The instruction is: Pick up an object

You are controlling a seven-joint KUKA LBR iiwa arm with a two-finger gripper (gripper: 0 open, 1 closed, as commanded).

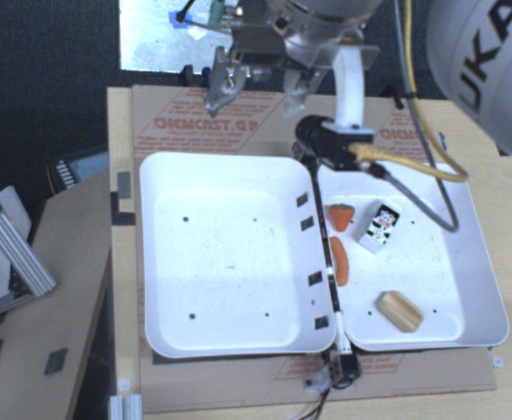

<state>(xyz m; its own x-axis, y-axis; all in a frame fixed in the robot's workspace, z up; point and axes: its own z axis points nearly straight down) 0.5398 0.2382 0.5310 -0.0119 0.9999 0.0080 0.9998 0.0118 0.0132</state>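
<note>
The right bin (481, 280) holds several small things: an orange strawberry-shaped piece (340, 215), an orange elongated piece (340, 262) by the divider, a small white carton with black spots (379, 227) and a tan bread-like block (400, 311). My gripper (257, 93) hangs high over the back edge of the left bin (155, 234), well away from all of them. It is open, the two metal fingers (221, 80) stand wide apart, and nothing sits between them.
Both bins rest on a cardboard sheet (194, 122). A yellow cable (422, 166) loops from the wrist over the right bin's back. Black clips (312, 250) line the shared rim. An aluminium profile (10, 243) lies off the bench at left.
</note>
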